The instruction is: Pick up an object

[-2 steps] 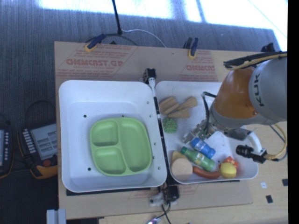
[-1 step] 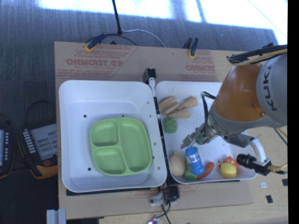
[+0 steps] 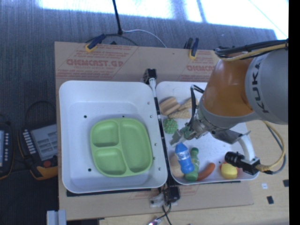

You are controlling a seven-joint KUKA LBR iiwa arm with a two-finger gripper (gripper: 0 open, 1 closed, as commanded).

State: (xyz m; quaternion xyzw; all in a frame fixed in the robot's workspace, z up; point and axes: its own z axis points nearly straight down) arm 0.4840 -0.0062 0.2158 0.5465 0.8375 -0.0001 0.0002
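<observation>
- Blue bottle (image 3: 183,157): pale cap, lying on its side in the right bin (image 3: 213,178), near the front.
- Green item (image 3: 192,168): lies just beside the bottle, touching it, partly under it.
- Carrot (image 3: 206,171): orange-red, lying slanted by the front wall, just beside the green item.
- Lemon (image 3: 228,170): yellow, rounded, near the front right corner.
- Broccoli piece (image 3: 170,124): green, knobbly, by the bin's left wall.
- Bread-like tan pieces (image 3: 174,107): ridged, lying together at the back left.

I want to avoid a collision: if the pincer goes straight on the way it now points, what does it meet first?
Probably the blue bottle, just below the pincer in the right bin; depth is unclear, so it could meet the bin floor beside it instead.
</observation>
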